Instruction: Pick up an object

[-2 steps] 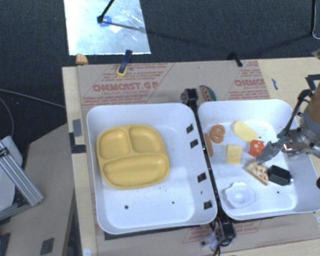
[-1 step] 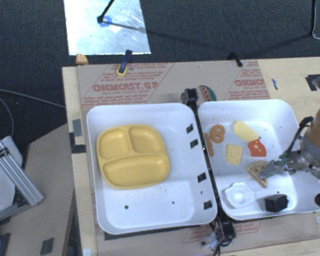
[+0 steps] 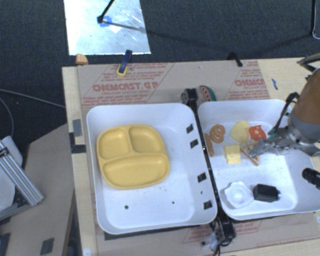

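Observation:
The right bin (image 3: pixel 296 203) holds several small things. Near its left wall lies an orange pretzel-shaped piece (image 3: pixel 218 133), and a pale yellow round piece (image 3: pixel 240 130) and a red piece (image 3: pixel 257 133) sit to its right. Below them lies a yellow square slice (image 3: pixel 232 154), with a tan strip (image 3: pixel 253 158) beside it. A white egg-like piece (image 3: pixel 237 194) and a black block (image 3: pixel 266 192) rest near the front wall. My gripper (image 3: pixel 254 150) reaches in from the right, low over the tan strip and just below the red piece. Nothing is visibly lifted.
The left bin (image 3: pixel 149 205) carries a yellow divided plate (image 3: pixel 133 156). Black clips line the wall between the bins (image 3: pixel 202 154). The grey arm with its orange band (image 3: pixel 315 107) covers the right bin's right side. Cardboard lies under both bins.

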Available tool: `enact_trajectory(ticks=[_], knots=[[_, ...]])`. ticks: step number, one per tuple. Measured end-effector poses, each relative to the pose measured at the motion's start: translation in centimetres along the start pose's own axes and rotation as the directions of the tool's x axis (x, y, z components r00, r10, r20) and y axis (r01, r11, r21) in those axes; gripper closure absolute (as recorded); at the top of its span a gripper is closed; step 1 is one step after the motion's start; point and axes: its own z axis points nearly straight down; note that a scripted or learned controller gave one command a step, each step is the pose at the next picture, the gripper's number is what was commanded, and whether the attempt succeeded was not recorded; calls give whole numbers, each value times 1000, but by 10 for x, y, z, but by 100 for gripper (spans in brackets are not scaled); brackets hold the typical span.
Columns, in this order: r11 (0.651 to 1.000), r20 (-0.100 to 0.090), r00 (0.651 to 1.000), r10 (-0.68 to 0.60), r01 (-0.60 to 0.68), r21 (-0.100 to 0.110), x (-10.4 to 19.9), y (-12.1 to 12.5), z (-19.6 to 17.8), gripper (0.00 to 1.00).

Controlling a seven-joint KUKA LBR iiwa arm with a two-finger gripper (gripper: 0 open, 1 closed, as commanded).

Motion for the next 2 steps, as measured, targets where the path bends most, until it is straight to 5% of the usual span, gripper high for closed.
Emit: enact_trajectory(ticks=[2], knots=[[1000,-4,1000,-2,2,12,23,110,2,0]])
